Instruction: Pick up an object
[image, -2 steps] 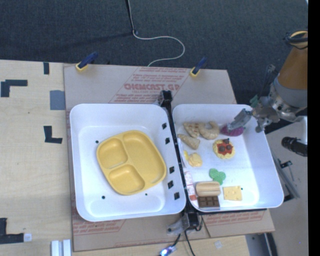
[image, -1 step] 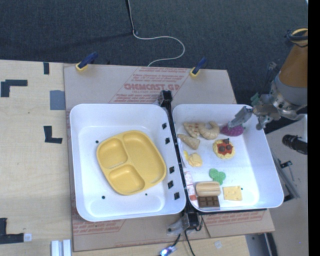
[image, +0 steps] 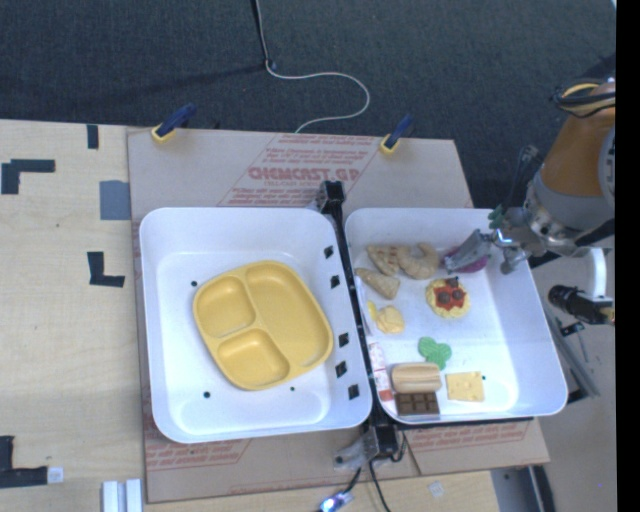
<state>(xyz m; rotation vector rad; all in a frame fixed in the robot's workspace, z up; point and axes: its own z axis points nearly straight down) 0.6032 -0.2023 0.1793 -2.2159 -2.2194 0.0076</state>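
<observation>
- Pincer (image: 478, 247) above the right bin's (image: 530, 340) upper right corner, closed upon a purple object (image: 466, 262), tilted, raised above the bin floor.
- Below and left of pincer: tart with red topping (image: 447, 297), pale pastries (image: 403, 260), green piece (image: 434, 351), bun (image: 416, 377), chocolate bar (image: 417, 403), cheese square (image: 464, 386).
- Left bin (image: 165, 300): yellow divided tray (image: 262, 323).

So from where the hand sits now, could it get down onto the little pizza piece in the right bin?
Probably yes. The hand hovers over the right bin, close to the pizza piece, which lies apart from the pastries and the green piece, with nothing on top of it.
</observation>
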